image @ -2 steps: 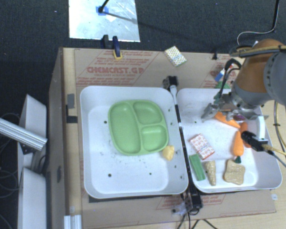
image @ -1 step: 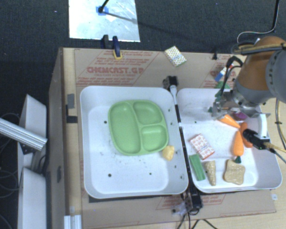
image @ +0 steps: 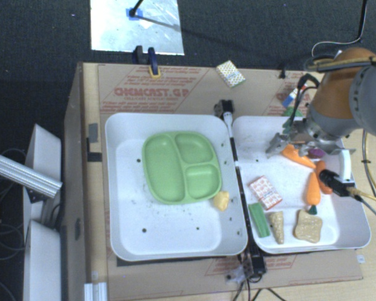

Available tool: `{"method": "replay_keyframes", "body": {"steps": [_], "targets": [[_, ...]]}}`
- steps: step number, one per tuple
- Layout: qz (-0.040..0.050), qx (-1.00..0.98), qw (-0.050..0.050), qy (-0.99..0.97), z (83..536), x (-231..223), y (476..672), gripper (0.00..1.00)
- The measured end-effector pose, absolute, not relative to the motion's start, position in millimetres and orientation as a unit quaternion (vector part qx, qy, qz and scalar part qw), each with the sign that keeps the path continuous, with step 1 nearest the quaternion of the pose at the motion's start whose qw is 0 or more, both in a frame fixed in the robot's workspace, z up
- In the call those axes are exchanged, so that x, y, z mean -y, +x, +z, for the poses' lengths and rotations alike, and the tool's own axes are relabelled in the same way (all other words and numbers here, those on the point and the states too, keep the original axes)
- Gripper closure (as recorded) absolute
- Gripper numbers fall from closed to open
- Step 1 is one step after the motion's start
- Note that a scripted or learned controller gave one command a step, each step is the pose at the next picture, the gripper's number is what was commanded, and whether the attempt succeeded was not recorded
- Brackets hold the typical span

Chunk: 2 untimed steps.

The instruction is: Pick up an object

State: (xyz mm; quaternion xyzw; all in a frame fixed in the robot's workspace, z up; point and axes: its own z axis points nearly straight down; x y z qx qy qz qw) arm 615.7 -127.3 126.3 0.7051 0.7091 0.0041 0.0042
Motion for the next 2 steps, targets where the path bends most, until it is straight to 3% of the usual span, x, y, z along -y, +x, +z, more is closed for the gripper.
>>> {"method": "replay_keyframes", "body": {"steps": [1, 2], "targets": [[0.0055, -0.71, 0.005, 0.705, 137.1, 126.8, 616.7, 1.0], [0.0055, -0.71, 0.005, 0.705, 137.0, 126.8, 616.6, 0.0]]}}
